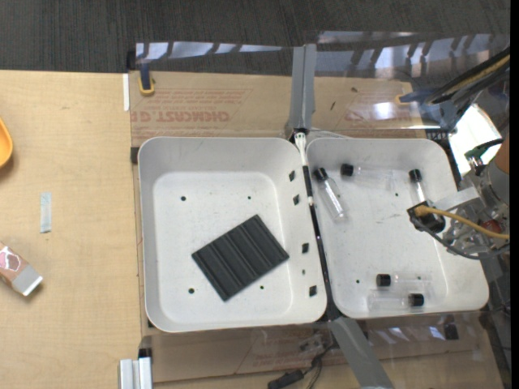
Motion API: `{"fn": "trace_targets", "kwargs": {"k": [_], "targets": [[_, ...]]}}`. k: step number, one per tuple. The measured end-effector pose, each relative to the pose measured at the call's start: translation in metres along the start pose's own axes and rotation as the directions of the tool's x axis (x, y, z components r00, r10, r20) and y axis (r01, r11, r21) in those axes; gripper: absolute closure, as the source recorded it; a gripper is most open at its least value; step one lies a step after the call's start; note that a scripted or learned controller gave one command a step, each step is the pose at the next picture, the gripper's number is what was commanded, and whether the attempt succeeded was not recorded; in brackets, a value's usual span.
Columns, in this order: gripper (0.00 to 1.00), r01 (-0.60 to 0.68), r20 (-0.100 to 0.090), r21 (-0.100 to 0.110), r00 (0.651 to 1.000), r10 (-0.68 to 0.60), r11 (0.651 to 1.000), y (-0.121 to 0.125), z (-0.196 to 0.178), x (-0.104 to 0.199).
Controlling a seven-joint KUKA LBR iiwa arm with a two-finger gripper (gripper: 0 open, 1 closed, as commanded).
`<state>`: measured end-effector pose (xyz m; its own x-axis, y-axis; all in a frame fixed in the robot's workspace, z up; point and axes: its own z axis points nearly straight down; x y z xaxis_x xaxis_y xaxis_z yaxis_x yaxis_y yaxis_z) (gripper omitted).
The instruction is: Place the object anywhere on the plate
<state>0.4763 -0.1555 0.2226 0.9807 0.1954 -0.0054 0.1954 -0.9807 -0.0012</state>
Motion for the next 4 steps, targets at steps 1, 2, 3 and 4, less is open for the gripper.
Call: {"fn": "trace_targets", "kwargs": {"k": [1, 2, 3, 4], "targets": [[1.0, 0.006, 0.0, -0.002, 1.0, -0.006, 1.0, -0.052, -0.042, 0.07], [1.0, 0.083, 0.0, -0.002, 0.997, -0.083, 0.997, -0.097, -0.047, 0.134], [1.0, 0.057, -0.002, -0.003, 0.998, -0.057, 0.998, -0.199, -0.037, 0.122], [1.0, 0.25, 0.001, -0.004, 0.968, -0.25, 0.968, -0.217, -0.09, 0.082]]}}
